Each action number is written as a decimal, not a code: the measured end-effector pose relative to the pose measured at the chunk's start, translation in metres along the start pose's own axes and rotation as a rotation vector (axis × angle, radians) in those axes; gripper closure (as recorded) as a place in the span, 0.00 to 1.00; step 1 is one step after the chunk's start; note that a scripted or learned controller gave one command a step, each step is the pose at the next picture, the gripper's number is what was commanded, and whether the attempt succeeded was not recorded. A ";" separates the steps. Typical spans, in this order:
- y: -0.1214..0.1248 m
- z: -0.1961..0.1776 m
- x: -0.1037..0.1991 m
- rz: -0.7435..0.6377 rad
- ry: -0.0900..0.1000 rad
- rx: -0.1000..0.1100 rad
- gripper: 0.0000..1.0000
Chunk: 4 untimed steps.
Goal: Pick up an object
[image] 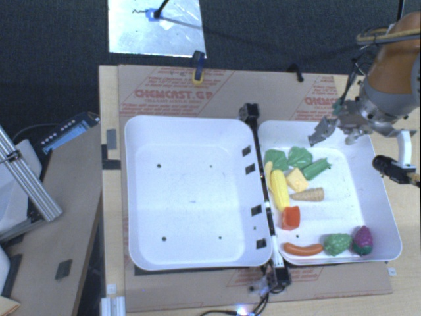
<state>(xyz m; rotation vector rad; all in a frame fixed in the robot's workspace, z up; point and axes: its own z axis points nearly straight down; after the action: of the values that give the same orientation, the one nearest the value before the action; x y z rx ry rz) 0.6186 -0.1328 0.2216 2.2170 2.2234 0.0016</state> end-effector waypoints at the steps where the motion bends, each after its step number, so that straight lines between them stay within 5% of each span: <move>1: -0.060 0.144 -0.039 0.008 0.002 0.011 0.00; 2: -0.067 0.037 -0.062 0.003 -0.004 -0.007 0.00; 3: -0.041 0.142 -0.064 -0.003 0.001 0.004 0.00; 4: -0.068 0.019 -0.075 0.004 -0.004 -0.009 0.00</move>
<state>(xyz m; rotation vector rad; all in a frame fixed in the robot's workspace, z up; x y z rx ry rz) 0.5512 -0.2084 0.2029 2.2147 2.2129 0.0067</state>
